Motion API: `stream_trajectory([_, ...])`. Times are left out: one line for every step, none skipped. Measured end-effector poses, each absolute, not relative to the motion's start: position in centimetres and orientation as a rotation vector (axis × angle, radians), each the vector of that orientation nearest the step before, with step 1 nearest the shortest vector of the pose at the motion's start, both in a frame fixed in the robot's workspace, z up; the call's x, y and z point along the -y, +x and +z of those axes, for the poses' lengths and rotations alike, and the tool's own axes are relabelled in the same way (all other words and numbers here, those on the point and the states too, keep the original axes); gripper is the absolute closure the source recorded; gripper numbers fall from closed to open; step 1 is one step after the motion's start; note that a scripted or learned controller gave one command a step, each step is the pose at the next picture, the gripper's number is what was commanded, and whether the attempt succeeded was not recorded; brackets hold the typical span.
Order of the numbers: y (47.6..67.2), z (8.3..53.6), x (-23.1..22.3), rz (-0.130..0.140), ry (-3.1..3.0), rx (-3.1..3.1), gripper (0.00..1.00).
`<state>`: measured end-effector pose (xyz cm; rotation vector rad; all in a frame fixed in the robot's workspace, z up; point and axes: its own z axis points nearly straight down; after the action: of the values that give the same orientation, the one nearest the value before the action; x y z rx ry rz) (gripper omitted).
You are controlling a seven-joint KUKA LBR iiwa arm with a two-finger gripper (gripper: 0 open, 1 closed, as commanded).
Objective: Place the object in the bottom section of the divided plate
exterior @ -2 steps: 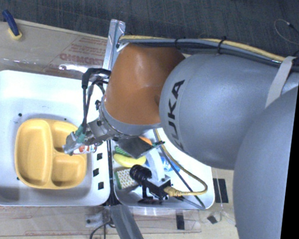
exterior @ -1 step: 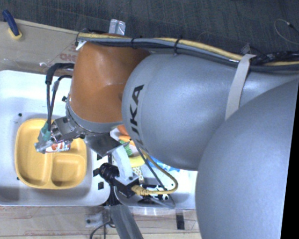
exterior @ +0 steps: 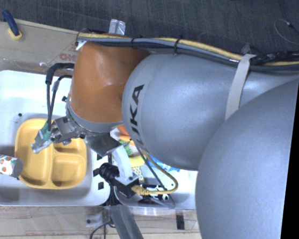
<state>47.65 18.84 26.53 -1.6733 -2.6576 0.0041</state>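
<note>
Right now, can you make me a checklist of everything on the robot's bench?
Surface: white bin on a bench, cardboard sheet behind it.
Job's things: yellow divided plate in the bin; the object to place cannot be picked out.
Clutter: small patterned cup lying beside the plate; blue-and-yellow item on the cardboard.
Grippers: gripper over the plate's upper part; grip unclear.
Cables: black cable looping to the gripper; yellow cable under the arm.
Surroundings: dark floor beyond the bench.

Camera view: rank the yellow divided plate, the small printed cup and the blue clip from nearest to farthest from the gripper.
1. Yellow divided plate, directly under the gripper.
2. Small printed cup, at the plate's lower left edge.
3. Blue clip, on the bench's top left corner.
</note>
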Motion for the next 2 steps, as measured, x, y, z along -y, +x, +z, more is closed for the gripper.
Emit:
stream_trajectory([47.6, 27.5, -18.9, 0.008, -1.663, 2.662, 1.00])
stream_trajectory([47.5, 19.8, -13.3, 0.008, -2.103, 2.329, 1.00])
